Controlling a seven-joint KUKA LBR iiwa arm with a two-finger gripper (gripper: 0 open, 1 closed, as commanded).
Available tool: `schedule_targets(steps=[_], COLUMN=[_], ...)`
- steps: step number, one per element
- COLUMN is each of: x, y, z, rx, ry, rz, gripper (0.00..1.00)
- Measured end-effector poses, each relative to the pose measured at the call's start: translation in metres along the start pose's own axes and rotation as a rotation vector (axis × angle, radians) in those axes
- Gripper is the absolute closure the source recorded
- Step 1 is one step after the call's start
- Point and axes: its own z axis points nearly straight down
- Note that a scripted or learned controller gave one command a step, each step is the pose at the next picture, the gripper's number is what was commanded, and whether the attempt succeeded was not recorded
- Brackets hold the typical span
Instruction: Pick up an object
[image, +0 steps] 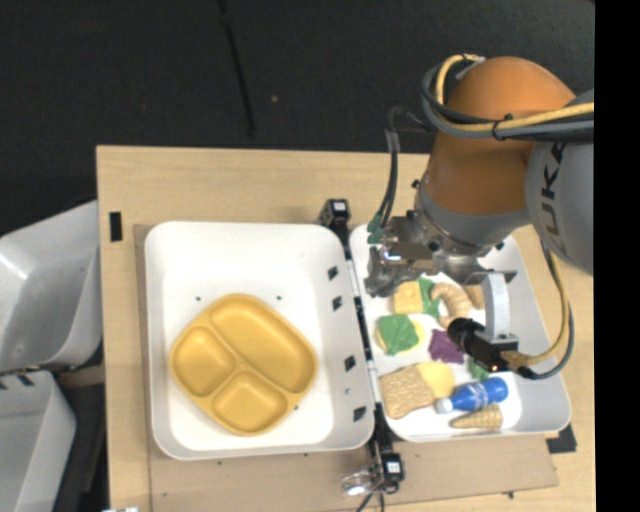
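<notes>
The arm (490, 130) is reaching in from the right and is hanging over the far part of the right bin (535, 400). Its gripper (400, 262) is pointing down at the far left corner of this bin, close to the divider between the two bins. From where I am standing, I cannot tell how the gripper is set, because the wrist is covering it and the part under it is dark.

The small objects are all lying in the right bin, on the near side of the gripper. A yellow block (407, 298) is lying just beside the gripper, nearest to it. A green leaf (397, 333) is lying a little nearer, on the left side of the bin. A purple piece (444, 346) is sitting to the right of the leaf. A cracker (404, 390) is resting near the front left corner, touching a pale yellow piece (436, 376). A blue bottle (474, 394) and a cone (478, 419) are lying at the near edge. Nothing is showing between the gripper parts.

In the left bin (170, 260) a yellow tray (243, 362) with three compartments is lying, well apart from the gripper.
</notes>
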Motion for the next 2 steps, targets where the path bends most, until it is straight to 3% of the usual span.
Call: schedule_targets(steps=[1,2], x=[0.052,0.003], y=[0.042,-0.001], z=[-0.111,-0.04], rx=[-0.014,0.009], ry=[0.003,-0.002], rz=[-0.003,0.008], gripper=[1.0,1.0])
